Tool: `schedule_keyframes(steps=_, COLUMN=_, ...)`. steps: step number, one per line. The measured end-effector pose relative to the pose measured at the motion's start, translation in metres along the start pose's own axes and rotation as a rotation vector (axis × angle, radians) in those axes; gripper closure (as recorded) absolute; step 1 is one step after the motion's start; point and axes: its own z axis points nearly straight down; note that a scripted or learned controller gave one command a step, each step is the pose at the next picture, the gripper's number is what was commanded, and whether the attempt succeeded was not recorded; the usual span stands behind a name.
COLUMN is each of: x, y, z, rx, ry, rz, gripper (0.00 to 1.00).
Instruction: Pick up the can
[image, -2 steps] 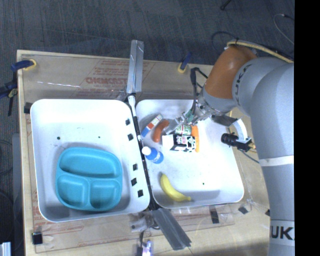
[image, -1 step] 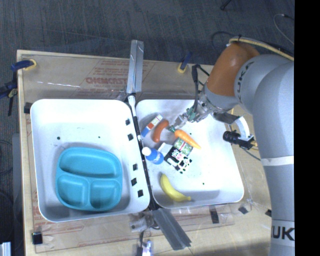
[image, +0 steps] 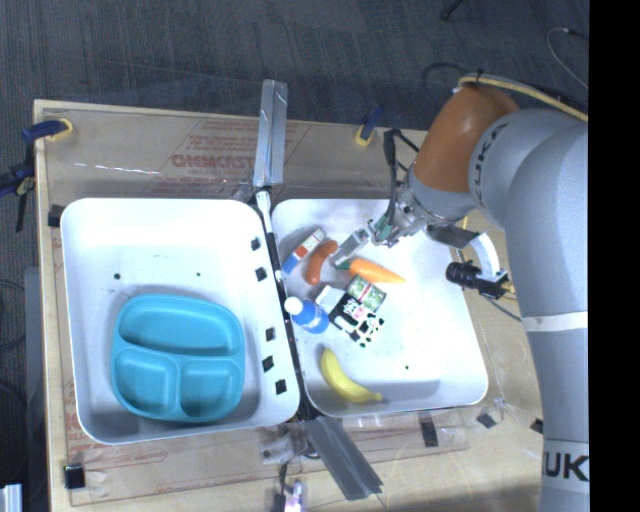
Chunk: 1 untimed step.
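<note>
Work surface: a bench (image: 150, 140) covered with a clear sheet over printed board, standing on dark carpet, with clamps at its far corners. Two shallow white bins sit side by side on it, touching along a central divider.

Camera view, left bin (image: 80, 230): holds one blue divided tray (image: 180, 355), lying flat in the near half.

Camera view, right bin (image: 450, 340): holds a tight cluster of items in its far-left half.
- Carrot (image: 380, 270), lying roughly crosswise.
- Red-orange sausage-shaped item (image: 318, 262), beside a white-and-blue pack (image: 300, 250).
- Small bottle with a blue body (image: 307, 315), near the divider.
- Banana (image: 345, 380), well apart from the cluster, toward the near rim.
- Can (image: 366, 296): judged to be the short green-labelled item just below the carrot, touching a black-and-white patterned box (image: 355, 320) on its near side.

Arm: reaches in from the right, orange band above the far rim. The gripper (image: 352, 250) is low over the cluster, at the carrot's left end and beside the sausage-shaped item. Whether it is open or closed cannot be told, and nothing can be confirmed in its grasp.

Key relation: the can lies just nearward of the gripper and slightly to the picture's right, with the carrot between them. Its long axis is too small to read reliably. The approach has to clear the carrot and avoid catching the patterned box
</note>
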Motion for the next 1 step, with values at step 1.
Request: schedule_keyframes(steps=1, x=0.0284, y=-0.0515, z=-0.0451, rx=0.001, ry=0.001, rz=0.038, gripper=0.00)
